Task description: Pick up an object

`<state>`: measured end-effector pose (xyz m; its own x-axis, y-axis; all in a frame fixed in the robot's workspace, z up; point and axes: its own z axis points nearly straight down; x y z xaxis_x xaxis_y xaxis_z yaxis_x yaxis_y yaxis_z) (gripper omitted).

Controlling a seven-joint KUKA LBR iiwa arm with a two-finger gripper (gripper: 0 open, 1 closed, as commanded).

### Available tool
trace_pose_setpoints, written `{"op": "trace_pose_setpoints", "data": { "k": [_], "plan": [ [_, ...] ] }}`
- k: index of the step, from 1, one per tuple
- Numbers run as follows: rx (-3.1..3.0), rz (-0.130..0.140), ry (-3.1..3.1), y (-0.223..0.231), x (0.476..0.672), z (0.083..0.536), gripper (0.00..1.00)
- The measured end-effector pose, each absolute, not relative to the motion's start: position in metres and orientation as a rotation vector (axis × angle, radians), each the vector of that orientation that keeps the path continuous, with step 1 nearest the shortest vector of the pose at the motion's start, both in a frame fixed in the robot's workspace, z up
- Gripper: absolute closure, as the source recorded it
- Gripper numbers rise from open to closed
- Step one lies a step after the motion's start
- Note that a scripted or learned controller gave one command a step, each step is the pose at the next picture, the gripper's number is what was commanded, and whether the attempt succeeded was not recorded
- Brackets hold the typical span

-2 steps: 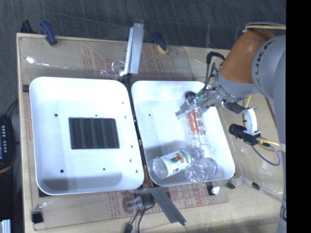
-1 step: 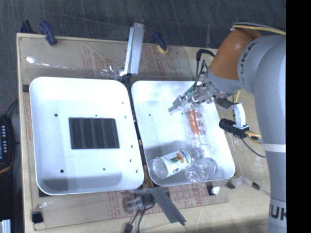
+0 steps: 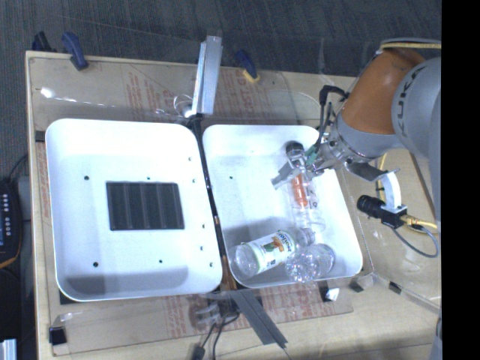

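Note:
My gripper (image 3: 295, 165) hangs over the upper middle of the right bin (image 3: 225, 201), reached in from the right. Directly below it a clear plastic bottle with an orange label (image 3: 301, 195) lies lengthwise, its top end right at the gripper; contact between them is unclear. A clear bottle with a green and white label (image 3: 267, 252) lies on its side near the bin's front wall. A crumpled clear bottle (image 3: 313, 261) rests beside it in the front right corner.
A dark ribbed rectangular slab (image 3: 145, 205) lies flat in the middle of the left bin (image 3: 75, 148). A metal bar (image 3: 207, 73) rises behind the seam between the bins. Blue clamps (image 3: 73, 49) grip the bench's back edge.

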<state>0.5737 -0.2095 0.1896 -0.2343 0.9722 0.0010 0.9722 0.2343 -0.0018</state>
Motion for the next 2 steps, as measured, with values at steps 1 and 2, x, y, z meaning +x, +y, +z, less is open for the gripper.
{"op": "trace_pose_setpoints", "data": {
  "k": [1,2],
  "plan": [
    [-1.951,0.002,-2.46,-0.21,0.63,0.135,0.0],
    [-1.89,0.001,-2.508,-0.209,0.591,0.195,0.0]
  ]
}}
